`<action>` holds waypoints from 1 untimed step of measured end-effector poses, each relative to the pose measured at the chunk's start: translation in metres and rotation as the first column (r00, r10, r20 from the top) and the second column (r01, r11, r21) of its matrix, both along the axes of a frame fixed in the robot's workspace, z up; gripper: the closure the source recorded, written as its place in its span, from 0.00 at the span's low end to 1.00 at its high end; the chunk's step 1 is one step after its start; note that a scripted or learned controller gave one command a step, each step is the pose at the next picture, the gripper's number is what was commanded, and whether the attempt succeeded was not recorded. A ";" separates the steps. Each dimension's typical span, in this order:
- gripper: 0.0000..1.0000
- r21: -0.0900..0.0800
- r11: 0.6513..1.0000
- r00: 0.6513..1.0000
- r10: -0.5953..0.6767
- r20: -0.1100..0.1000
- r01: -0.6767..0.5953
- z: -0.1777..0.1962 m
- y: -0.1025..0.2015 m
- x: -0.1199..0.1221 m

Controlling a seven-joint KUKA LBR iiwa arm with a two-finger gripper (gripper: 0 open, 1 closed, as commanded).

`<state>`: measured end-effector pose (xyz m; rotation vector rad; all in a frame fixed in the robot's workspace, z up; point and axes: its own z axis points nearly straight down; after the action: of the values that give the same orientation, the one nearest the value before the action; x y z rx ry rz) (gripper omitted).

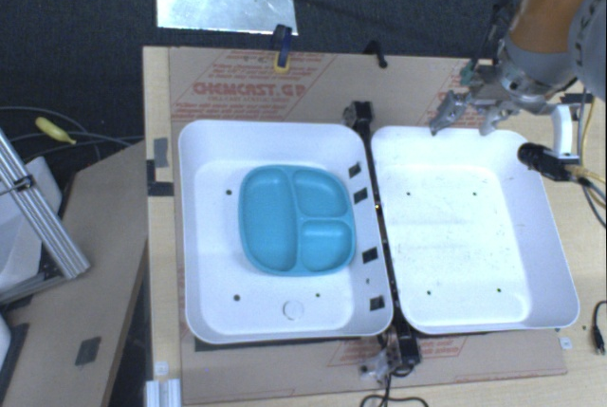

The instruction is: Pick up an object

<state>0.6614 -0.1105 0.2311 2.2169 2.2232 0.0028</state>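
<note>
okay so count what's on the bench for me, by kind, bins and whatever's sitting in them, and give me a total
White bins: 2, left bin and right bin
Blue divided plates: 1, blue plate, lying in the left bin
Small pale round pieces: 1, round piece, also in the left bin
Total: 4

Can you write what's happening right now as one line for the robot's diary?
gripper: open, above right bin's far edge | holding: nothing | blue plate: in left bin

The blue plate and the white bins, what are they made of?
The blue plate looks like smooth moulded plastic: even colour, rounded dividers, soft sheen. The left white bin and right white bin look like thin formed plastic too, judging by their rounded rims and matte walls, though I can't be sure.
</note>
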 end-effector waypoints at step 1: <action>0.00 0.000 1.000 1.000 -0.003 -0.005 0.003 -0.037 -0.016 -0.035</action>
<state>0.6268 -0.1269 0.1944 2.2232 2.2218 -0.0026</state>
